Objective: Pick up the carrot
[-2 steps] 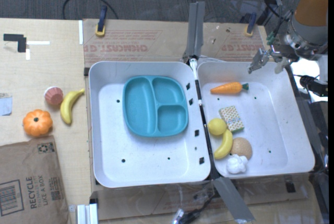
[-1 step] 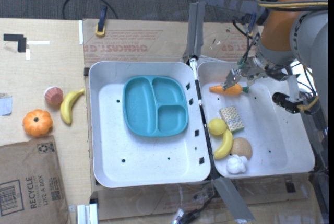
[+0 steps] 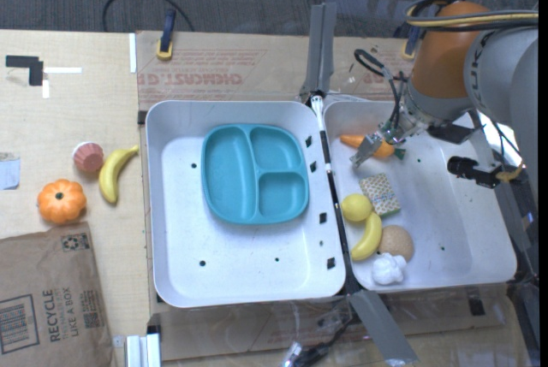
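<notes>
The carrot point(image 3: 351, 139) is a small orange piece lying in the back left corner of the right bin point(image 3: 445, 228). My gripper point(image 3: 374, 148) is down right on top of it, reaching in from the right, so orange shows on both sides of the gripper's tip. The gripper hides the carrot's middle. The carrot looks to be resting low in the bin, near its floor.
Just in front of the carrot lie a speckled sponge point(image 3: 379, 194), a lemon point(image 3: 356, 207), a banana point(image 3: 368, 237), a brown round thing point(image 3: 396, 243) and a white lump point(image 3: 388, 269). A blue divided plate point(image 3: 255, 173) sits in the left bin point(image 3: 180, 254). The bins' divider point(image 3: 324, 151) is close to the carrot's left.
</notes>
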Robot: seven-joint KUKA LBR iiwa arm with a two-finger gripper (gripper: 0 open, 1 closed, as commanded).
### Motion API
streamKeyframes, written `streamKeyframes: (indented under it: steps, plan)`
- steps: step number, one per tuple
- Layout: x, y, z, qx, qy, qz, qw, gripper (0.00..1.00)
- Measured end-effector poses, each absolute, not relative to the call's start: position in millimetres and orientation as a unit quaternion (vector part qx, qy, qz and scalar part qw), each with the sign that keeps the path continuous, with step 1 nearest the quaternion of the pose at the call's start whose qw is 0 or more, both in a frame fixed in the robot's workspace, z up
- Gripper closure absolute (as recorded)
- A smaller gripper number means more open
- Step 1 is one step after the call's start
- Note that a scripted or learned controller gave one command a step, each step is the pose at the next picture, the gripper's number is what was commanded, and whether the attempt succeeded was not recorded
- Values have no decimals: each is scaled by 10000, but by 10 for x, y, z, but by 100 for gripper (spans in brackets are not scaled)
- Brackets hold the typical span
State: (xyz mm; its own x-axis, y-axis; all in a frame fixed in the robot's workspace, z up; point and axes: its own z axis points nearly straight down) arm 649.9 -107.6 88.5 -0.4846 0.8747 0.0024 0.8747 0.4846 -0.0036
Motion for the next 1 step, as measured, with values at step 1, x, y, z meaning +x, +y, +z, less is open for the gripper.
streamKeyframes:
  steps: [1]
  plan:
    - [6501,-1094,944,-5095,-8604,14,25,100]
